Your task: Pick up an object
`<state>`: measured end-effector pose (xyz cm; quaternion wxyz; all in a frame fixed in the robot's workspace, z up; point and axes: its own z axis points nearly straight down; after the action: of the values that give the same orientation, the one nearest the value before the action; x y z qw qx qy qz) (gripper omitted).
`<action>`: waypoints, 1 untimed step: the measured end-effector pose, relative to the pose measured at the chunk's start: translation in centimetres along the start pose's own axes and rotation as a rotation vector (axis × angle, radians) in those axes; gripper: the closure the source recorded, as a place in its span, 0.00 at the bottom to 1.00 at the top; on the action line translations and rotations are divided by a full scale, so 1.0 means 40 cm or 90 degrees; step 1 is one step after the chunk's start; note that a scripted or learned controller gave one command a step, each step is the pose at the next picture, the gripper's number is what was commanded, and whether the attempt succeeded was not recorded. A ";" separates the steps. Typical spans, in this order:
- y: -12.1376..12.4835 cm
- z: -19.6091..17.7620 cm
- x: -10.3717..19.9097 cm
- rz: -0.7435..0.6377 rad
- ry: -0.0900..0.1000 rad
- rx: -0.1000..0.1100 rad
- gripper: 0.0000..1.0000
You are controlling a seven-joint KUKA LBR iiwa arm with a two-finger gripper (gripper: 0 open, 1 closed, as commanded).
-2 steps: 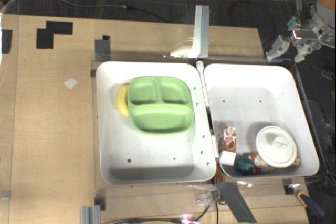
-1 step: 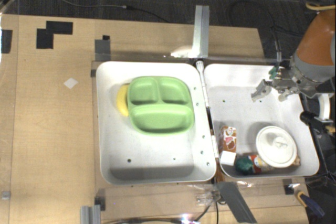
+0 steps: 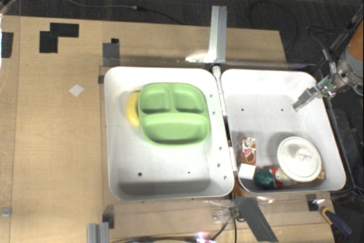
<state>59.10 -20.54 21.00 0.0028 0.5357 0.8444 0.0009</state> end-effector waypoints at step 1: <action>-0.015 0.212 0.127 0.054 0.002 0.003 0.00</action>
<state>56.43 -16.21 12.49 0.0000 0.5709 0.8210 0.0004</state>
